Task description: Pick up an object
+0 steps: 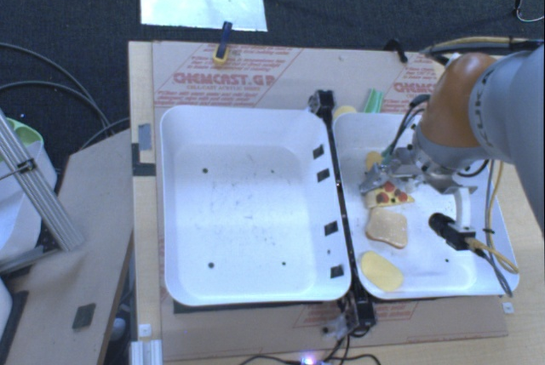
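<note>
While the pincer (381, 179) hovers w/ finger state unclear, the pizza slice (390, 196) beneath lies long-axis left-right.

The grey arm (498, 104) reaches in from the right, wrist bent down, orange band uppermost

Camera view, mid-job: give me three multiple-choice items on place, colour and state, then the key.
1. The end effector is over
A. the left bin
B. the right bin
C. the bare bench

2. The round flat piece at the right bin's near edge is
A. yellow
B. blue
C. black

3. The toast slice is
A. lifted
B. lying on the bin floor
C. in the left bin

Key: 1 B, it hangs above the pizza slice there. 2 A, plainly yellow. 3 B, flat and apart from the end effector.
</note>
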Available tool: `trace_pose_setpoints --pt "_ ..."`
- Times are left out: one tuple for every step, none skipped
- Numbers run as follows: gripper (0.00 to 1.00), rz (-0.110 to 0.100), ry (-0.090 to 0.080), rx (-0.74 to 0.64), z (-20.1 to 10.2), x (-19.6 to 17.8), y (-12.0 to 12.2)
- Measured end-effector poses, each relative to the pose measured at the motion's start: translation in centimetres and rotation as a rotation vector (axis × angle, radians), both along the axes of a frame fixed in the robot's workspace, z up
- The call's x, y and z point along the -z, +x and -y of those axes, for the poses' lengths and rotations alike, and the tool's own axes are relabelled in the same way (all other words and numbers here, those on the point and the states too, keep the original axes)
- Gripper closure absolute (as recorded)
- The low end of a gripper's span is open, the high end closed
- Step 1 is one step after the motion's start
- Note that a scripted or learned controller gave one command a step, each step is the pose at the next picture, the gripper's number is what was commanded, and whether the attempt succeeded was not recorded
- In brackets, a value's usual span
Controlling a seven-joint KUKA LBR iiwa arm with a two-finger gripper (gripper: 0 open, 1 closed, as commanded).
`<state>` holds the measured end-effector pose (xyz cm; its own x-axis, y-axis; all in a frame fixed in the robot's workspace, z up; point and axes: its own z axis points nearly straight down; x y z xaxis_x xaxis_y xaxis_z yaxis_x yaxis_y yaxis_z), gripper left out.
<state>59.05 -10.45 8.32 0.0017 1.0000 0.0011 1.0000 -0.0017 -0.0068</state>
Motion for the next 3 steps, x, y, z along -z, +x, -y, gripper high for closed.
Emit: trace_pose_setpoints --pt "1.00 0.018 -0.002 -0.004 -0.1 -1.5 0.7" --pt "0.00 0.014 -0.001 -0.004 -0.1 -1.4 0.6" --pt "0.00 0.015 -0.002 -0.008 -0.5 -0.2 7.2"
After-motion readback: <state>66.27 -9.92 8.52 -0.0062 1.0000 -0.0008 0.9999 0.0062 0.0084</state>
